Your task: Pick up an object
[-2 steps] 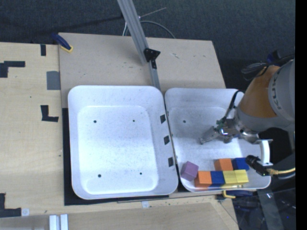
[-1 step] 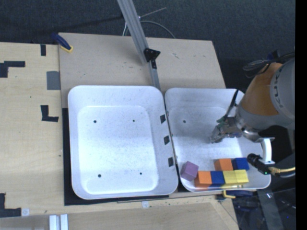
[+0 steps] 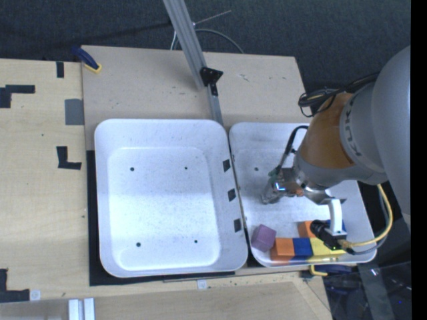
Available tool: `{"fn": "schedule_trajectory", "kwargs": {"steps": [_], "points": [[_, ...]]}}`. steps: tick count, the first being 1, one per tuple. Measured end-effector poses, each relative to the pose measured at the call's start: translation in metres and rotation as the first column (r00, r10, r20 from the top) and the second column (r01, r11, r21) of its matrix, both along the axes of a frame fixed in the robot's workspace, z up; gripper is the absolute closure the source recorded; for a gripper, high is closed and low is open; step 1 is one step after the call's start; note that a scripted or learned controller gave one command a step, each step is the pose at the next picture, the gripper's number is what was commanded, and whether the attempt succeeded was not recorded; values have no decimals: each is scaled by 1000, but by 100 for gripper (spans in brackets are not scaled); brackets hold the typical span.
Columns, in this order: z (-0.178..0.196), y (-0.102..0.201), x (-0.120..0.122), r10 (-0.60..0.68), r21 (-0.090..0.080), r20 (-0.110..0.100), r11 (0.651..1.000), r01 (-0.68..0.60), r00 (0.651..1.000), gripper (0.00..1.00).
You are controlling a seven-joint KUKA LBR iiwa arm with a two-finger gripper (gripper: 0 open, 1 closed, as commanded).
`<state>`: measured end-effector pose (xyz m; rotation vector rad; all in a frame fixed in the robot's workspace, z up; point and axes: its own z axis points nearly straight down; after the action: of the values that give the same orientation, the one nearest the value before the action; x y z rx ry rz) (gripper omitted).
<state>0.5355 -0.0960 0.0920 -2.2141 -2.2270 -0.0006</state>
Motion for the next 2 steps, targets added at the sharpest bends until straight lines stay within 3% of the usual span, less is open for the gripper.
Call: {"fn": "schedule_trajectory", "kwargs": {"steps": [1,2], "points": [[104,20,-9,-3,-1,6,1000,3,1000,100],[-3,5,9,-6,-2,-1,1000,6,1000,100]]}}
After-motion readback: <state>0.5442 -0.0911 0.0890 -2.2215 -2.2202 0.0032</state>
